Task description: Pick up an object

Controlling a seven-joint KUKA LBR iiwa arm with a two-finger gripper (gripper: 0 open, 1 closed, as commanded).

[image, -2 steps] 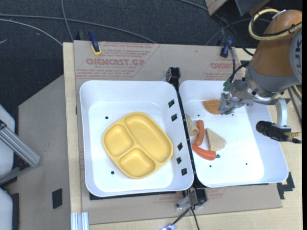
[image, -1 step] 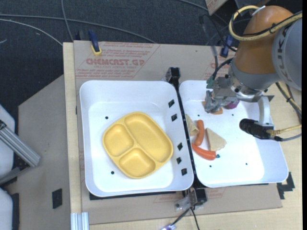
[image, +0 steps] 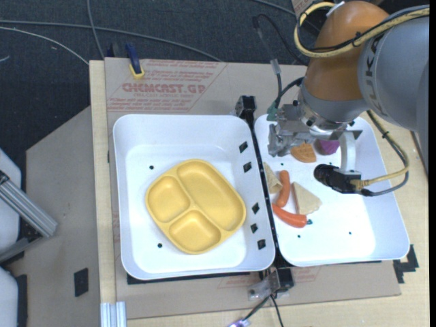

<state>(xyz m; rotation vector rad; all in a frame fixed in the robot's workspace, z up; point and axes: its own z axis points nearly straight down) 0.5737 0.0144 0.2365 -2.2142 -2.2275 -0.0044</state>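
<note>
One fixed camera looks down at a slant from above the worktop (image: 170, 80); both white bins (image: 129, 182) fit in frame; the arm (image: 381, 53) enters from the right.

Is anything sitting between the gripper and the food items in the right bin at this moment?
Nothing visible does. The gripper hangs over the upper left of the right white bin, directly above the pile: an orange rounded piece beside it, a purple piece further right, and the orange-red carrot-shaped pieces just below.

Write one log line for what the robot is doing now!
gripper: low over right bin | nearest: orange piece | yellow tray: left bin
</note>
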